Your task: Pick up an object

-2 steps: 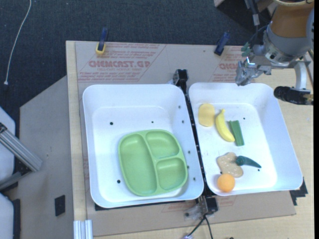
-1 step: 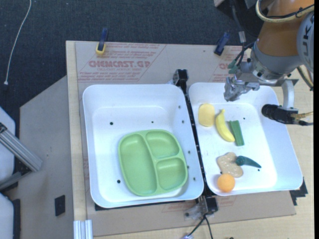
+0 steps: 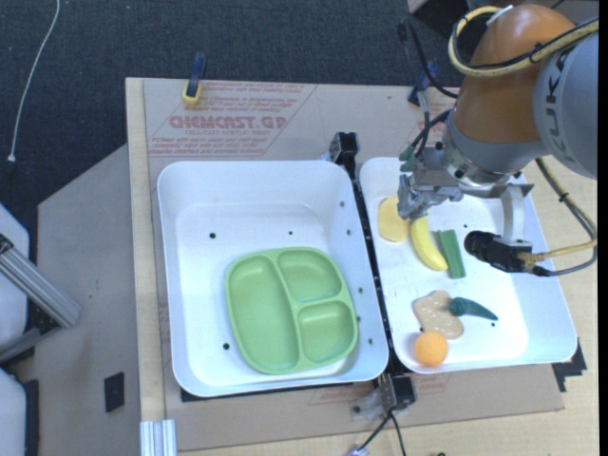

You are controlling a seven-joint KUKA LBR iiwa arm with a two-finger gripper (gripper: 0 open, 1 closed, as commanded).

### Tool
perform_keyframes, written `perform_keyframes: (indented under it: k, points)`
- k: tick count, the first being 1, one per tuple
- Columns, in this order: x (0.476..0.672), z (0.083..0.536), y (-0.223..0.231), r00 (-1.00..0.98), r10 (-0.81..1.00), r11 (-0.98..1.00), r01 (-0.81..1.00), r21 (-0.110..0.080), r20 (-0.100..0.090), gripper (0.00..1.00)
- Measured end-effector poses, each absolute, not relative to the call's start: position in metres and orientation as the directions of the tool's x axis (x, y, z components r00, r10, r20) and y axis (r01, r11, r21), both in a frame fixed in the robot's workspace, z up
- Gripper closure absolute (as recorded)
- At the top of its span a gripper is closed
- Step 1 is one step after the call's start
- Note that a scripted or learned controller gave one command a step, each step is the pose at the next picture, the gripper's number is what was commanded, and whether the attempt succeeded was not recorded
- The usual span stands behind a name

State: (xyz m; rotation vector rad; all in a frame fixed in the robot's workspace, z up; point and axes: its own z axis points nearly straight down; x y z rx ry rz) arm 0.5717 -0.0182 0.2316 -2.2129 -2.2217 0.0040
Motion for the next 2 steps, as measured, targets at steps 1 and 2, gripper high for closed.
perform_keyframes:
  k: [1, 2]
  points:
    - [0.54, 0.221, 0.019, -0.003, 1.0, 0.003, 1.0, -0.006, 0.002, 1.0]
    - [0.508, 0.231, 0.07, -0.005, 1.0, 0.005, 1.0, -0.005, 0.003, 1.0]
